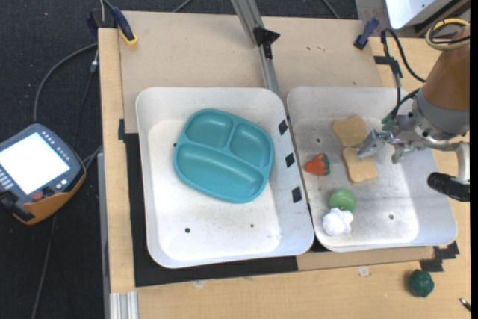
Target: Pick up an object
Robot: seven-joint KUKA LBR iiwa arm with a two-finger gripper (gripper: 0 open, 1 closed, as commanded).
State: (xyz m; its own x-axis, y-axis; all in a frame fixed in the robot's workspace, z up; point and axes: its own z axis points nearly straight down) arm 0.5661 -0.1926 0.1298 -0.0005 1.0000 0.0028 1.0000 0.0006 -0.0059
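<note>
2 white bins sit side by side. In the left bin (160, 235), a teal divided plate (222, 155) lies flat, likely parked away from the picking. The right bin (418, 231) gathers the candidates: a red strawberry-like toy (317, 165), a green ball (343, 199) touching a white lump (337, 222), and 2 tan bread-like pieces (350, 131), (361, 163), loosely scattered, probably for easy grasping. The gripper (379, 143) hangs low just beside the lower tan piece; whether its claw is spread or pressed together, I cannot tell, and nothing visibly sits in it.
</note>
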